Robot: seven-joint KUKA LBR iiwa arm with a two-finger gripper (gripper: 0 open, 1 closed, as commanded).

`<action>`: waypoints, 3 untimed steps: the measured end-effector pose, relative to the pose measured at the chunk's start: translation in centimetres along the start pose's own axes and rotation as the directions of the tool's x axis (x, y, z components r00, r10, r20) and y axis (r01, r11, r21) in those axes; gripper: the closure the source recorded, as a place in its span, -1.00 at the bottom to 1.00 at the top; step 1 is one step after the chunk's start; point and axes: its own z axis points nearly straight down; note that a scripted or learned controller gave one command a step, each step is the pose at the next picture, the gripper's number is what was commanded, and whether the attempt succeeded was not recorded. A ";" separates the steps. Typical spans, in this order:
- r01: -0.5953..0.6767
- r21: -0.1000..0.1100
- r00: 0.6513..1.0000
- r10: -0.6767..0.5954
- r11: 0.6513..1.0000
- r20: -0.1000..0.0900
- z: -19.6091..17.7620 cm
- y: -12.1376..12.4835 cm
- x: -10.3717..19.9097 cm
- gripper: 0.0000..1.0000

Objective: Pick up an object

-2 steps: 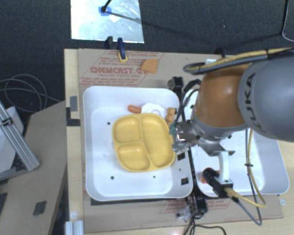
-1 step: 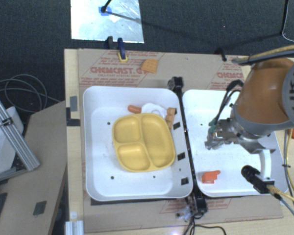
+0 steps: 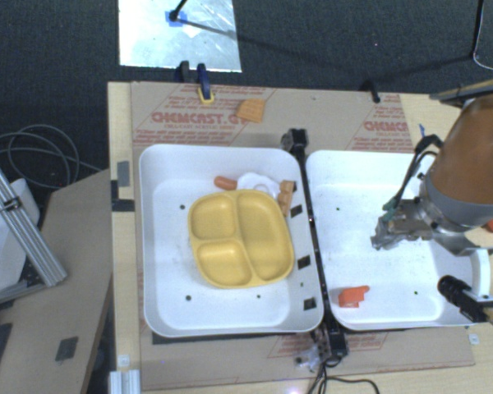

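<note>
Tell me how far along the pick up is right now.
Nothing looks picked yet. The end effector hangs over the right bin, with no object seen in it. The orange piece lies near that bin's front edge, and the yellow tray sits in the left bin. The grasp and lift remain.

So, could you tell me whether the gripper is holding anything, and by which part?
It cannot be told: the gripper hangs over the right bin, and nothing shows between its fingers.
</note>
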 end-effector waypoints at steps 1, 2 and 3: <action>0.013 -0.002 1.000 -0.013 1.000 -0.004 -1.5 0.1 5.1 1.00; 0.003 -0.002 1.000 -0.003 1.000 -0.001 -0.1 4.0 1.3 1.00; 0.010 -0.002 1.000 -0.010 1.000 -0.004 -3.6 1.0 3.3 1.00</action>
